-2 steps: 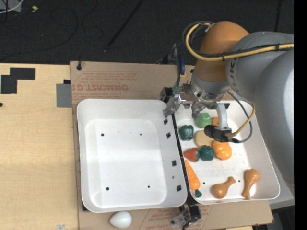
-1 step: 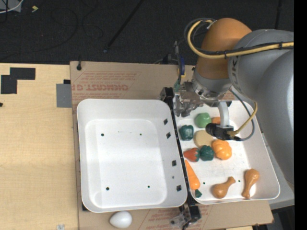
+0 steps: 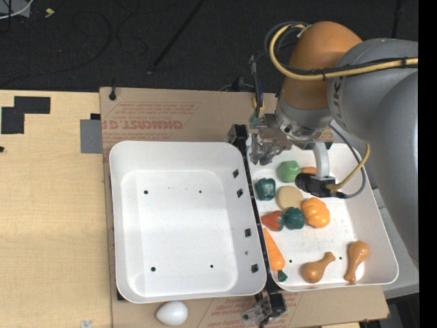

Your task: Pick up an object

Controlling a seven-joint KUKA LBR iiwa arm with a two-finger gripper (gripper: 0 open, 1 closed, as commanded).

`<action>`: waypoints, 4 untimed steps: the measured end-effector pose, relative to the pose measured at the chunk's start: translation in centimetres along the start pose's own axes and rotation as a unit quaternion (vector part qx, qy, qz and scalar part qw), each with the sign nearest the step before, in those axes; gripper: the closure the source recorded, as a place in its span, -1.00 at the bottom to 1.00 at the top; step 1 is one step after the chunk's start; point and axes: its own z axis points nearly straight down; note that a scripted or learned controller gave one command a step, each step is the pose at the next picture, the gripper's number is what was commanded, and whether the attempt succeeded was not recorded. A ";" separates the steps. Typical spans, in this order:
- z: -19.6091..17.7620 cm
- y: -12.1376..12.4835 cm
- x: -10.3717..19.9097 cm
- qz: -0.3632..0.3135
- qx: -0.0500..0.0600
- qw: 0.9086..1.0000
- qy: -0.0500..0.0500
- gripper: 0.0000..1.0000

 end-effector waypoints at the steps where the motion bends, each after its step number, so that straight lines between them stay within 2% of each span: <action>1: -2.4 0.0 3.4 -0.002 -0.003 1.000 0.000 1.00; 2: -6.9 0.0 5.0 -0.001 -0.003 1.000 0.000 1.00; 3: -9.5 0.0 5.4 -0.001 -0.003 1.000 0.000 1.00; 4: -9.2 0.0 5.5 -0.001 -0.002 1.000 -0.001 1.00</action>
